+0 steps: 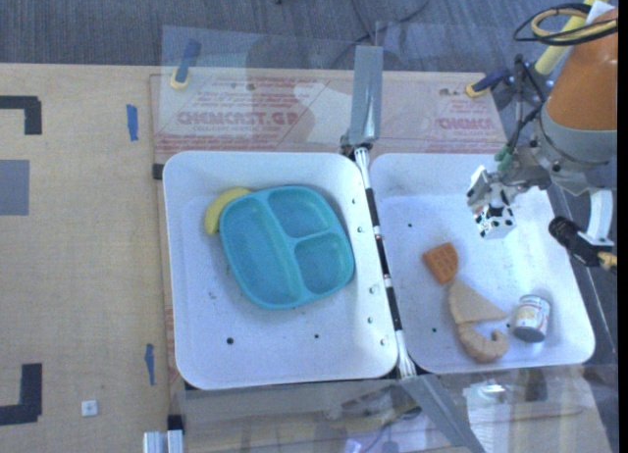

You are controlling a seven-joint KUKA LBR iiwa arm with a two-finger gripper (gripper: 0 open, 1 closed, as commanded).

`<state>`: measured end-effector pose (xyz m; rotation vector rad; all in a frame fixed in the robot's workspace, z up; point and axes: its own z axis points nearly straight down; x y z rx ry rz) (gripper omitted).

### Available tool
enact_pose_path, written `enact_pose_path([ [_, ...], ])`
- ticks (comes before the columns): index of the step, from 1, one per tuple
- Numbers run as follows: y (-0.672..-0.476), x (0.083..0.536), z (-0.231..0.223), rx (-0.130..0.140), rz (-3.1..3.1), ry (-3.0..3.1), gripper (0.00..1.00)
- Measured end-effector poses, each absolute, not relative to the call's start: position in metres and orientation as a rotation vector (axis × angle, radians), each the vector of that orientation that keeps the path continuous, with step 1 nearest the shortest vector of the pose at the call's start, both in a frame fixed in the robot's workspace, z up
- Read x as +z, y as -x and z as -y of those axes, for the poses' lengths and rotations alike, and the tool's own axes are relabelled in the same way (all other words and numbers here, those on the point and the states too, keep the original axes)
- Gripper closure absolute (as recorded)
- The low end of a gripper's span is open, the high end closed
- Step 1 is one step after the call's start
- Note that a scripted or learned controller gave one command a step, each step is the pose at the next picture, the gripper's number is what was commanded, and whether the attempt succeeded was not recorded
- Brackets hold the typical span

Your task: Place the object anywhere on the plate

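Its grip state impossible to tell, the end effector hovers in the right bin, up-right of the orange cracker, with the teal plate far left.

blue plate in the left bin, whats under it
A yellow banana-like piece pokes out from beneath the blue plate's upper-left edge in the left bin. The rest of it is covered by the plate.

Blue plate in left bin, banana beside.

Arm reaching from right, pincer lowered.
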<state>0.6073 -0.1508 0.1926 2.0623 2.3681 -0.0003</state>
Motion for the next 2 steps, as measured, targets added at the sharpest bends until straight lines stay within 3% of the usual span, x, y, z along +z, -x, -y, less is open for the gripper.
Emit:
enact_pose_path([
  [1, -0.577, 0.19, 0.057, -0.002, -2.489, -1.921, 1.0],
  [2, -0.613, 0.184, -0.036, 0.002, -2.662, -1.663, 1.0],
])
